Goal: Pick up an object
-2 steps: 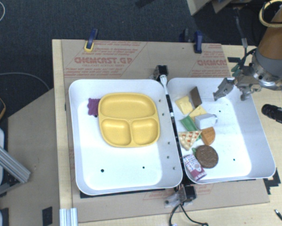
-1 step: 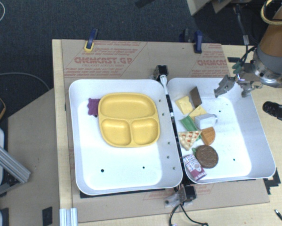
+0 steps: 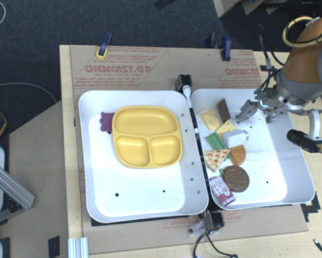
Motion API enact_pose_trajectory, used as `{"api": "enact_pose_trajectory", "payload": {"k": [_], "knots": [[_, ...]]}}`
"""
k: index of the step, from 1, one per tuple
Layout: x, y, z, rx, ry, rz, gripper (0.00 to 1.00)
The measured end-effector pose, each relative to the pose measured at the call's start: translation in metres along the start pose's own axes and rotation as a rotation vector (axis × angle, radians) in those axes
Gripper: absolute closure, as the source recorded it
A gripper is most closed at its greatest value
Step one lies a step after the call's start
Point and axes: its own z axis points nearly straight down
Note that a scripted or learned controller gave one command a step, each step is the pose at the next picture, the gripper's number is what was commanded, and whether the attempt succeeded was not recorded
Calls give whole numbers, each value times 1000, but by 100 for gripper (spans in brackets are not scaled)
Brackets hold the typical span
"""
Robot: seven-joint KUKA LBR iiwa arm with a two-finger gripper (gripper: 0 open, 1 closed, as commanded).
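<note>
— Where do we see the two-finger gripper (image 3: pixel 256 109)?
— Above the right white bin (image 3: pixel 290 171); whether it grips, we cannot tell; the toy food pile, including a brown round patty (image 3: pixel 236 178), lies leftward.

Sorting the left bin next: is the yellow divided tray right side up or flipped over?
Right side up. The yellow divided tray shows its three hollow compartments facing the camera, lying flat in the left bin.

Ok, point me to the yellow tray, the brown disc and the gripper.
Yellow tray (image 3: pixel 147 136): camera view, on the ridge between its compartments.
Brown disc (image 3: pixel 236 178): camera view, middle of its top face.
Gripper (image 3: pixel 257 110): camera view, between its fingertips, over the right bin.
</note>
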Motion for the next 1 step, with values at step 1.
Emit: {"api": "enact_pose_trajectory", "payload": {"k": [1], "knots": [[3, -7, 60, 2, 1, 0, 0]]}}
